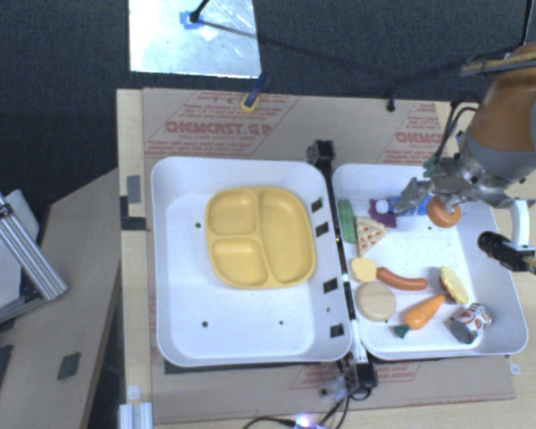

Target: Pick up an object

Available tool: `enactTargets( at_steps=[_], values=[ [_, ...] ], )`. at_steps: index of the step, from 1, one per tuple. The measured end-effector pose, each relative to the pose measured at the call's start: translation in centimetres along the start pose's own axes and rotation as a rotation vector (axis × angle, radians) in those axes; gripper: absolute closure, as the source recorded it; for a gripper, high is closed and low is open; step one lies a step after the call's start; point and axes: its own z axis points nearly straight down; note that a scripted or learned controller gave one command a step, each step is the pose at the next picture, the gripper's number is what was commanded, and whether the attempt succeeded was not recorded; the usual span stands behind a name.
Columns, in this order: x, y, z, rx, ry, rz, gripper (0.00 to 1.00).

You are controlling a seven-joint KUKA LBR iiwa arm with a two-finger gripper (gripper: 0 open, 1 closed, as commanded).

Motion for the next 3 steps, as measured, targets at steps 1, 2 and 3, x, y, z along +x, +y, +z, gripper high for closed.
enactTargets(
  at_steps=[1, 2, 3],
  values=[
    [-0.5, 0.8, 4.9, 0.003, 0.000, 0.001, 0.00],
    [-0.7, 1.3, 9.2, 0.003, 0.000, 0.002, 0.00],
    [-0.7, 1.6, 10.6, -0.004, 0.001, 0.001, 0.00]
  ],
)
